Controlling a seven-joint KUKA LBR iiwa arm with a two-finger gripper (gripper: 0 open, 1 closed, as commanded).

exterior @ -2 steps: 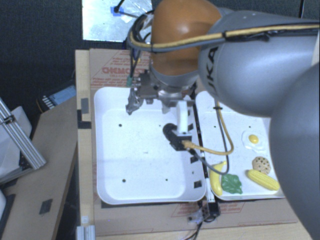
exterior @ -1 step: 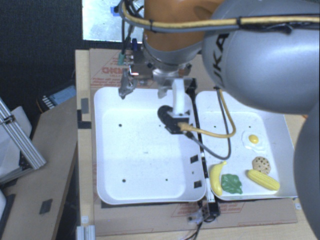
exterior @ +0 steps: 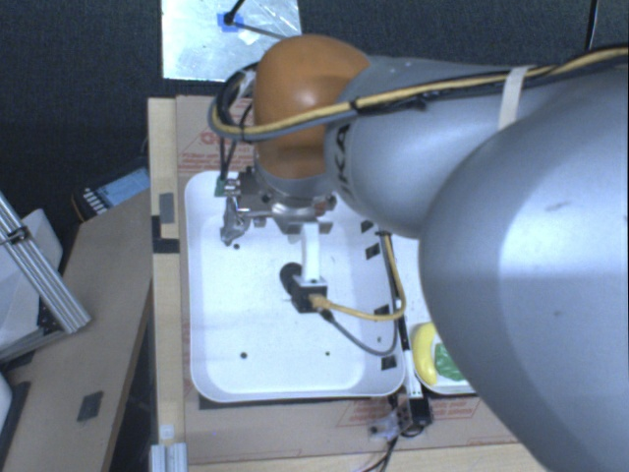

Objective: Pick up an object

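You see the gripper (exterior: 234, 229) low over the far left part of the left bin (exterior: 211, 362); you cannot tell whether it is released or clenched. The yellow object (exterior: 428, 354) lies well apart to its right, at the near edge of the right bin (exterior: 447, 389). It is rounded and glossy, with a green patch, and partly hidden under the arm.

Smooth white plastic bin (exterior: 246, 362), satin grey arm (exterior: 511, 224), glossy orange band (exterior: 305, 87), crinkled foil sheet (exterior: 197, 32), glossy yellow object (exterior: 427, 354)
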